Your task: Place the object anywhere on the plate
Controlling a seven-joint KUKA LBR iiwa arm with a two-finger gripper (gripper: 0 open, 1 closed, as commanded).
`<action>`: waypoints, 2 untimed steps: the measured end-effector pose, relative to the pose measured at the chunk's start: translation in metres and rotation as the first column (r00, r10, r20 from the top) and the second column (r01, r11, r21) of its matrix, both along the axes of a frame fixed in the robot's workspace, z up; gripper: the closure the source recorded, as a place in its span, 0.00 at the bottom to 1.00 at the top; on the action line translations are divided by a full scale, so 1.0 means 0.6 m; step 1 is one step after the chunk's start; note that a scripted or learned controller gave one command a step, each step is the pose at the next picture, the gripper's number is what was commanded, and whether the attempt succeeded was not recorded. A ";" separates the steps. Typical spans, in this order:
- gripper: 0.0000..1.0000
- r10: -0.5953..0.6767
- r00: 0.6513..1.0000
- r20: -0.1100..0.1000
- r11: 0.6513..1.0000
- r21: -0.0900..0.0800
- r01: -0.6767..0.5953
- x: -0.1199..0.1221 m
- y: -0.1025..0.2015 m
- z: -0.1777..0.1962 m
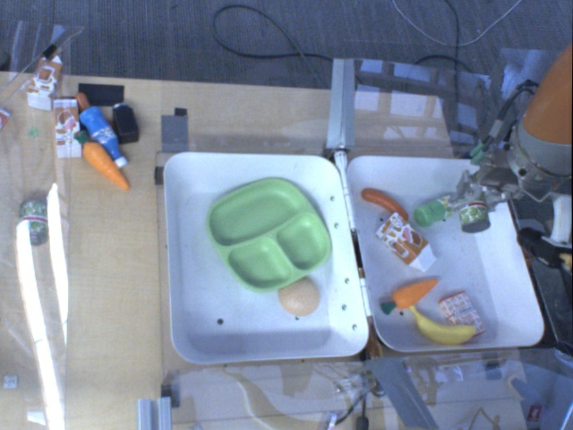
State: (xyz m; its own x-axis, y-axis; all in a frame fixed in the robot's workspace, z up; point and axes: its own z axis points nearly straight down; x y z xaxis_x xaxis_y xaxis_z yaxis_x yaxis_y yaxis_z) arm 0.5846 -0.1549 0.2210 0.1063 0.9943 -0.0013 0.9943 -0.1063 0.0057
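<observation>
A green divided plate lies in the left bin. A tan round bun rests against the plate's near edge. My gripper hangs over the far right part of the right bin. Right below it is a small labelled can, and a green bottle lies just to its left. I cannot make out whether the gripper touches the can. The right bin also holds a red sausage, a white and orange carton, a toy carrot, a banana and a small red pack.
On the bench left of the bins lie small cartons, a blue bottle, another carrot and a black block. A metal divider rail runs between the bins at the back. Cables trail across the floor behind.
</observation>
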 end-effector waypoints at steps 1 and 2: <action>1.00 0.033 0.999 -0.002 0.999 0.003 -0.033 0.040 0.150 -0.047; 1.00 -0.007 1.000 -0.002 1.000 0.003 0.007 0.014 0.270 -0.061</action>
